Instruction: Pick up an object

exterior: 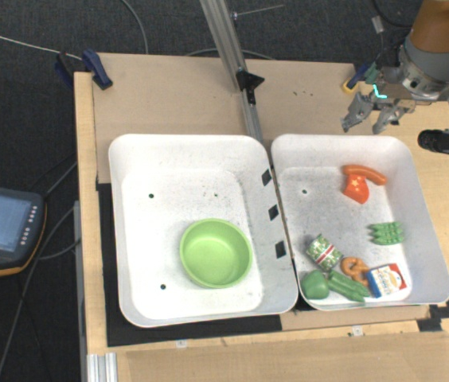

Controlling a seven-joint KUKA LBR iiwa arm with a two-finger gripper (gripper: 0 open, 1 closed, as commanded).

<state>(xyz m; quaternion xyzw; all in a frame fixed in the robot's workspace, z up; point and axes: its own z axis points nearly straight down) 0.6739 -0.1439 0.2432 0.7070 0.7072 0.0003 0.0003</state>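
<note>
step: approach | jaws (374, 116) spread, holding nothing, over the counter just behind the right bin (415, 173) | target: orange object (358, 183) near that bin's far wall, apart from the clutter | we should descend straight, straddling it

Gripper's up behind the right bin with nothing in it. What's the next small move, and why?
Probably bring the gripper forward over the right bin toward the orange object. The gripper hangs beyond the bin's far rim with nothing between its spread fingers, and that object is the nearest one, lying apart from the cluster at the near edge.
</note>
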